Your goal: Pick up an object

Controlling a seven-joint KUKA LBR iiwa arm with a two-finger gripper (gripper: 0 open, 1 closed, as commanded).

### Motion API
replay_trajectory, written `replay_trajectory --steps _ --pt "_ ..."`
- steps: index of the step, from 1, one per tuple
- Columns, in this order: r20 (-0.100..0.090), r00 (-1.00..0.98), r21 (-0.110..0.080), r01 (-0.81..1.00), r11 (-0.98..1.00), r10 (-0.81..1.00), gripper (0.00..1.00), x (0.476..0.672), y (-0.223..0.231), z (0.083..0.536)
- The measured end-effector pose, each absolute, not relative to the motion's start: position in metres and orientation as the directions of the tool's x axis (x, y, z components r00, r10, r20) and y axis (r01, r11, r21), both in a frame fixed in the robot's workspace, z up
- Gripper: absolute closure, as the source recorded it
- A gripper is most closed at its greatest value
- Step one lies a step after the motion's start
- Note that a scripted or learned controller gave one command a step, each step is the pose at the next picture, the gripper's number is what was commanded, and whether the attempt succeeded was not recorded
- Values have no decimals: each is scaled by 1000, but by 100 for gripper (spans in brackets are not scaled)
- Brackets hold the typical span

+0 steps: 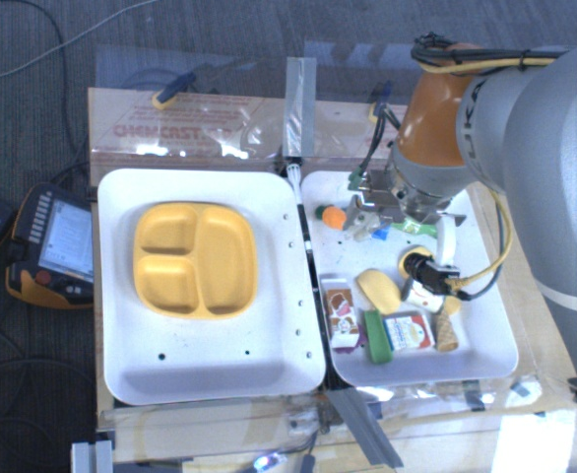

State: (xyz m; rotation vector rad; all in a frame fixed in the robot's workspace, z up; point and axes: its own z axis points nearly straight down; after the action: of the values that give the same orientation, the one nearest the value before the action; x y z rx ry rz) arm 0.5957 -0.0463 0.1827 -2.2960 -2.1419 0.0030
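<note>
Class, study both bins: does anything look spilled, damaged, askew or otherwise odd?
Nothing looks spilled or damaged. The yellow divided plate lies flat in the left bin. The right bin holds a loose jumble of small items at mixed angles, which is untidy but unremarkable.

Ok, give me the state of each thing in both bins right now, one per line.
Gripper: low in the right bin, beside the orange ball.
Orange ball: loose on the bin floor.
Yellow tray: flat, upright, in the left bin.
Green block: lying flat, against the small carton.
Small carton: lying flat.
Red packet: lying flat by the right bin's left wall.
</note>
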Motion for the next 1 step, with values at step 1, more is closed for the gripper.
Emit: replay_trajectory --steps 1 --pt "-1 70 -2 998 -70 998 0 596 -46 183"
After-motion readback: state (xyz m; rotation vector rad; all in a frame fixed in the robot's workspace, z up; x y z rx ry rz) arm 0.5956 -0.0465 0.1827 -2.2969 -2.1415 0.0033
